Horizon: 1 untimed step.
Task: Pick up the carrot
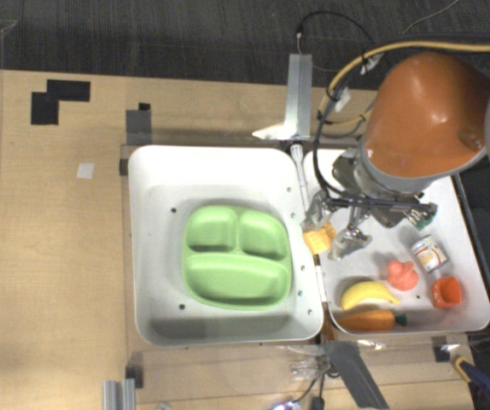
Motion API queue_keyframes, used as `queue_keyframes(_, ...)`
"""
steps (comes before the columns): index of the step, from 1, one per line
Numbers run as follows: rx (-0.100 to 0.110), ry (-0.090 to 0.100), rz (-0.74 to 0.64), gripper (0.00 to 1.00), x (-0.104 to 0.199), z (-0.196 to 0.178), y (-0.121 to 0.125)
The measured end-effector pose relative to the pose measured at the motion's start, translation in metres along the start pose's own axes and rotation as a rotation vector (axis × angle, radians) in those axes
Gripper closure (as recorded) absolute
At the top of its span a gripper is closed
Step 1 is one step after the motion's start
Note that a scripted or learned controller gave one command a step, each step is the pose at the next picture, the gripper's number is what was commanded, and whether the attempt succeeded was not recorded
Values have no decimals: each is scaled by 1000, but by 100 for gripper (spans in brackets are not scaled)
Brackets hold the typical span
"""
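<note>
Carrot, orange and tapered with a dark green stub (370,319), lies untouched against the near wall of the right white bin (475,314), touching a yellow banana (367,295). Pickup is all ahead. My gripper (341,233) hangs farther back over the bins' divider, well apart; whether it is open I cannot tell.
</note>
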State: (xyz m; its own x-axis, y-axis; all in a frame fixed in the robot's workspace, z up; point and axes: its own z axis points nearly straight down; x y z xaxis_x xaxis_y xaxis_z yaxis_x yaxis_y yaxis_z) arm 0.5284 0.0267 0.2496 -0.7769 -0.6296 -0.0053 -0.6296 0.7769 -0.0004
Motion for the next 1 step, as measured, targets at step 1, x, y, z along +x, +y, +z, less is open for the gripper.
queue_keyframes(1, -4, 1, -460, 100, 1, 51, -44)
